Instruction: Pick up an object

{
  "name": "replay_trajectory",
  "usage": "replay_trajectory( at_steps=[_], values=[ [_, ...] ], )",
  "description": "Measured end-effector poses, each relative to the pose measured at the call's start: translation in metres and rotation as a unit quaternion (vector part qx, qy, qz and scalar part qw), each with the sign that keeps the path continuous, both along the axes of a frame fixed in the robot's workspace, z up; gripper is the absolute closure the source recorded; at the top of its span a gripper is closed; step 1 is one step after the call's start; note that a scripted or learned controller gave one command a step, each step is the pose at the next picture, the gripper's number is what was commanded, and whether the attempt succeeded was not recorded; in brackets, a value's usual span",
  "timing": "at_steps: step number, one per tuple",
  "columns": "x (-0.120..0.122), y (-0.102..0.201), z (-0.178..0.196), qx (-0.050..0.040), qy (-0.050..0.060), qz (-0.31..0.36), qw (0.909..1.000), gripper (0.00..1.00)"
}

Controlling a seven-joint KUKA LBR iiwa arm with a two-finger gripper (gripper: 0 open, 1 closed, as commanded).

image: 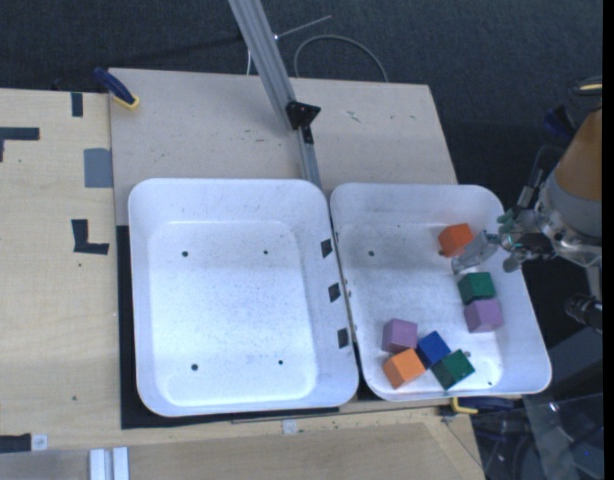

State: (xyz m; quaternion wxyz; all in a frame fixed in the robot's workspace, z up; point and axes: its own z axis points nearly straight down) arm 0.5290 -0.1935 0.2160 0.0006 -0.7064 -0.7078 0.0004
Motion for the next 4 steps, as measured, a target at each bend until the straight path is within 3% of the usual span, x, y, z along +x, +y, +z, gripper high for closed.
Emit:
replay_trajectory(
  at_steps=[1,3,4],
  values=[
    [-0.046,0.013,0.218,-0.0018,-0.005,0.0,1.0,0.0],
    [-0.045,0.098,0.33,-0.0006,-0.004,0.002,1.0,0.0],
    [-0.041,0.113,0.132,0.0002,0.004,-0.001,1.0,0.0]
  ],
)
